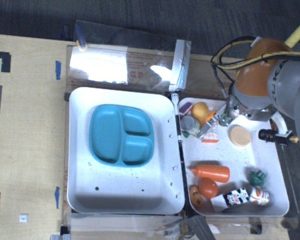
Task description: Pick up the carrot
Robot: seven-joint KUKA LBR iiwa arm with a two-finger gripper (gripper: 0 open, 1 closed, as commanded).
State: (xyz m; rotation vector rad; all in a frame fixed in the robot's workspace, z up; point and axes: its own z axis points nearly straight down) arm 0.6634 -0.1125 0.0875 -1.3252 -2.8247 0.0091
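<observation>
Overhead, we see the two white bins side by side: the left bin (78, 183) carries a blue divided tray (122, 135), while the right bin (281, 197) holds the clutter. We locate the carrot (211, 172) in the right bin's near half, lying flat with its long axis running left to right, its narrower end toward the divider between the bins. An orange-red round fruit (207, 188) sits just beside it on the near side. The gripper (218, 120) hangs over the far part of the same bin, close to a yellow fruit (200, 112); whether it is released or clenched we cannot tell. We judge that the carrot lies toward the near side of the gripper, so the coming move is a short travel nearward, closing across the carrot's short width.
</observation>
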